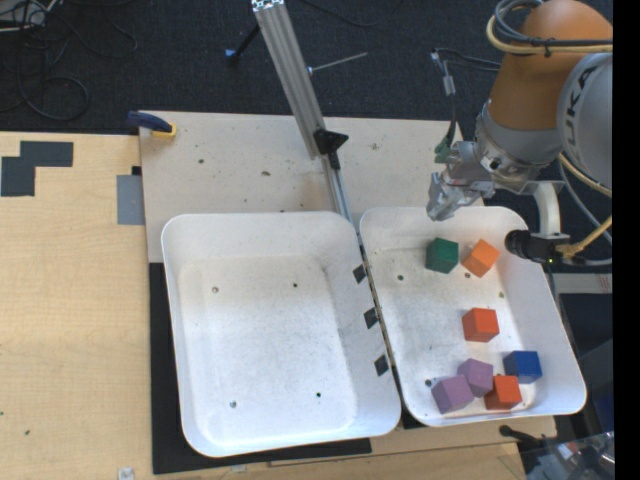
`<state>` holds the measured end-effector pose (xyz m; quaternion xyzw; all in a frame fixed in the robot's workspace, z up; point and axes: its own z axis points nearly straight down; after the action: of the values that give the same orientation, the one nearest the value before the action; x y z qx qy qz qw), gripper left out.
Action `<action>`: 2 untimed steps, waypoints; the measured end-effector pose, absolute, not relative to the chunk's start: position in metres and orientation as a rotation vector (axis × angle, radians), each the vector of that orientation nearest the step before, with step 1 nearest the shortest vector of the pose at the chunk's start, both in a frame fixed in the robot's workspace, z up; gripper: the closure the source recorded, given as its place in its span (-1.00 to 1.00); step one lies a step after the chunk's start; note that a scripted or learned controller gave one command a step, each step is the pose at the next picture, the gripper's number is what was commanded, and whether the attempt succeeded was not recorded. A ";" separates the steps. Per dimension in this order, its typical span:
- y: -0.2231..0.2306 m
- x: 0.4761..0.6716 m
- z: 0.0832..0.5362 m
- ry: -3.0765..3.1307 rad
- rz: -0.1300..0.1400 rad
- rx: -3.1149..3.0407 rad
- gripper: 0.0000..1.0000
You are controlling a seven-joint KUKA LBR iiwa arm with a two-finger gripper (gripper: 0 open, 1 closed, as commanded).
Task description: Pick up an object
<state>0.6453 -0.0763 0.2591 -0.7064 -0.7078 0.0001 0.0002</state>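
The right bin (pixel 420 388) holds several small blocks. A green cube (pixel 441 255) and an orange cube (pixel 481 257) lie side by side near its far end. A red cube (pixel 480 324) sits mid-bin. At the near right corner a blue cube (pixel 523 365), two purple cubes (pixel 452 393) (pixel 477 375) and an orange-red cube (pixel 503 392) cluster together. My gripper (pixel 441 208) hangs over the bin's far edge, just above and behind the green cube, with nothing seen in it.
The left bin (pixel 200 268) lies beside the right one, with black clips along the shared wall. A slanted aluminium bar (pixel 297 78) rises behind the bins. A blue and yellow clamp (pixel 150 123) sits at the bench's far left corner.
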 end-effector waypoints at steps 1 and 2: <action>-0.024 0.643 0.242 -2.222 0.003 -2.214 1.00; 0.026 0.646 0.227 -2.222 0.004 -2.214 1.00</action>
<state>0.6461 0.0256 0.2268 -0.7058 -0.7084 0.0013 0.0026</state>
